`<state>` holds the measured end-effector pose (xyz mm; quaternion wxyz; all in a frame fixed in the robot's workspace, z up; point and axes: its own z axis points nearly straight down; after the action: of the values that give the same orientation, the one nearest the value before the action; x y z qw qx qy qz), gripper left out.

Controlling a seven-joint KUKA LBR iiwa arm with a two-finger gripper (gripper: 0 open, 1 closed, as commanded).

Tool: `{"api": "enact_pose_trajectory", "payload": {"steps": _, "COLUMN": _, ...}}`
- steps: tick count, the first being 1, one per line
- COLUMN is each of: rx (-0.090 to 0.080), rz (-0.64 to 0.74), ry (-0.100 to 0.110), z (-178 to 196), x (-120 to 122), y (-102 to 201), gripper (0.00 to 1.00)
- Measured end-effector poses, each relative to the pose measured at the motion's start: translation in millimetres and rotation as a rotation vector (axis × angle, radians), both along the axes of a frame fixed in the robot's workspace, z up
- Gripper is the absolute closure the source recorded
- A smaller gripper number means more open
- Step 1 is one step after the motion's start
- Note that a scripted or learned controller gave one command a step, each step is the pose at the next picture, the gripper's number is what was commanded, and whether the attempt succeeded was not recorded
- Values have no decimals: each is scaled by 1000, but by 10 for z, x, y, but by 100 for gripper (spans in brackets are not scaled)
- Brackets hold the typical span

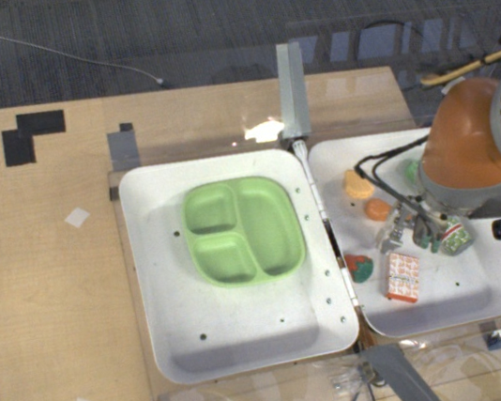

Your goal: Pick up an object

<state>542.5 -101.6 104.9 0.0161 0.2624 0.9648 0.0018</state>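
Note:
My gripper (408, 233) hangs over the middle of the right bin (495, 297), below the arm's orange band. Its fingers stand open and nothing shows between them. Just below the fingertips a red and white box (402, 277) lies flat on the bin floor. A small red and green piece (361, 268) sits to the left of the box. Up and to the left of the gripper are an orange piece (379, 209) and a yellow-orange piece (357, 184). A green speckled object (456, 237) rests right beside the gripper, partly under the arm.
The left bin (174, 341) holds a light green divided plate (241, 230). A metal divider (327, 230) separates the two bins. Black cables (382, 163) loop off the arm over the right bin's upper part.

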Motion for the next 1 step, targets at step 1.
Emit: {"api": "enact_pose_trajectory", "payload": {"steps": 1, "rx": 15, "rz": -521, "ry": 21, "z": 817, "x": -362, "y": 222, "gripper": 100}}
